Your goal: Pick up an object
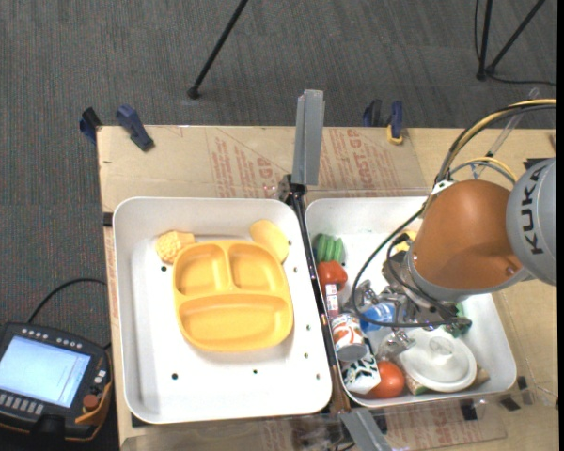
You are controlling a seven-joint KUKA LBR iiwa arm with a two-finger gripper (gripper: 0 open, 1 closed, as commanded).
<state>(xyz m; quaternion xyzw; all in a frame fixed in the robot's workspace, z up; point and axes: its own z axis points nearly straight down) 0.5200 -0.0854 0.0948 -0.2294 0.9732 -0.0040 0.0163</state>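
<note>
Right bin (357, 216), clutter (357, 341), arm (465, 238) above

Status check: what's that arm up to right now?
Gripper low in right bin, grip unclear. Cluttered there: white bowl, can, tomato. Yellow tray in left bin.
</note>
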